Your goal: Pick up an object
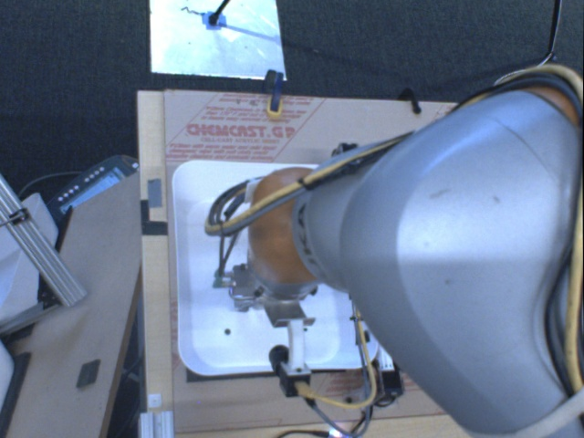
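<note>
I see the arm [438, 245] low over the bin [196, 245] at frame centre; its grip I cannot tell, so no pick is confirmed.

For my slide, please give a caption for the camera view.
KUKA arm reaches over the left white bin, wrist low inside it.

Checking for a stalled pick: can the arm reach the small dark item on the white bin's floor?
Probably yes. The gripper hangs over the shallow white bin, and the small dark item lies uncovered on bare floor close beside it, nothing between them.
</note>
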`<control>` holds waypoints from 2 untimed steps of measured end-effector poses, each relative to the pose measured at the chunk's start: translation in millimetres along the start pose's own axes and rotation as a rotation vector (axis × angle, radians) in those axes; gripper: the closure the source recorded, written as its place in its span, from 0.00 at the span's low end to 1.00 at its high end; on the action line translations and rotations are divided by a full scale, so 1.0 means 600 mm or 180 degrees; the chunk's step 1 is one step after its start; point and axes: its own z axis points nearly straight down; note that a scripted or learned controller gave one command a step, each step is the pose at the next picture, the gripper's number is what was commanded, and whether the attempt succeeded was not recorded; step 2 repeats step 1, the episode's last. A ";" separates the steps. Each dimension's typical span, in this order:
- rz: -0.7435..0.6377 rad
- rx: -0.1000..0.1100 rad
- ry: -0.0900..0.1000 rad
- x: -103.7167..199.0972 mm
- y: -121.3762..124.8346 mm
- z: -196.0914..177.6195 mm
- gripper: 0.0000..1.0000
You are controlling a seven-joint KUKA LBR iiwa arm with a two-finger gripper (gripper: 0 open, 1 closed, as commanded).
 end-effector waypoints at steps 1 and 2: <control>-0.0019 -0.0053 0.0022 0.053 0.018 -0.189 1.00; -0.0019 -0.0053 0.0022 0.053 0.018 -0.189 1.00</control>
